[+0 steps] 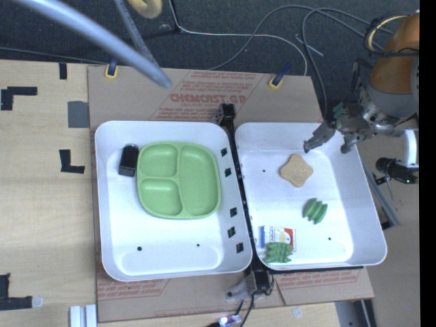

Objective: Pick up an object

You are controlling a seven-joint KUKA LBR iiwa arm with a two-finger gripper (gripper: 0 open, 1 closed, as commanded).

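Cardboard sheeting (204, 90) with red printed lettering covers the middle of the tabletop (41, 203), a pale wood surface carrying black tape marks. Two clips, one yellow (110, 69) and one blue and yellow (278, 79), hold the sheet's far edge. Dark carpet (272, 5) lies beyond the tabletop, with thin cables (286, 29) running across it. A grey bar (88, 26) crosses the upper left corner at a slant.

Two shallow white bins stand side by side on the cardboard, touching along a black clipped seam. The left bin (116, 251) holds a green divided plate (179, 180) with three compartments and a small black block (128, 160) just beside the plate's left edge.

The right bin (357, 244) holds a tan bread-shaped piece (296, 171) near its centre, a green ridged item (315, 210) nearer the viewer, and, at the near left corner, a small printed carton (278, 236) with a green leafy piece (278, 252) touching it.

The arm (392, 67) enters from the right. Its pincer (332, 137) is over the far right corner of the right bin, released, with the two dark fingers spread apart and nothing between them. The bread-shaped piece lies near the left fingertip but apart from it.
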